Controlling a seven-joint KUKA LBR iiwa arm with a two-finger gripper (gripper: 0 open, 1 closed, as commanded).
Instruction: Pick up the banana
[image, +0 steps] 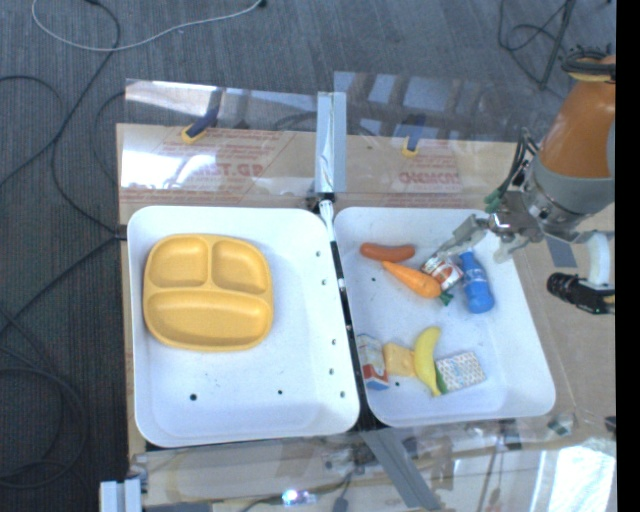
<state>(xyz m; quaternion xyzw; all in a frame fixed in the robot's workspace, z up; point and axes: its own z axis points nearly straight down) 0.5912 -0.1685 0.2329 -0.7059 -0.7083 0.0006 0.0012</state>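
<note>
- Your end effector (468, 238) hangs over the far right part of the right bin (530, 345), its fingers spread wide with nothing between them.
- Just beneath its tips you see a small can (441, 271) with a red and white label, and beside that a blue bottle (476, 282) lying on the bin floor.
- A carrot (410, 279) lies touching the can on its left, and a sausage (387, 252) sits just beyond the carrot, toward the far wall.
- The banana (428, 358) you want lies well apart from the end effector, in the near part of the same bin, its length running toward the front wall.
- Against the banana's left sits a yellow block (401, 360), then a small carton (372, 362); a patterned packet (460, 371) touches its right.
- In the left bin (300, 400) you see a yellow divided plate (208, 291).
- Both bins rest on the bench (250, 170).
</note>
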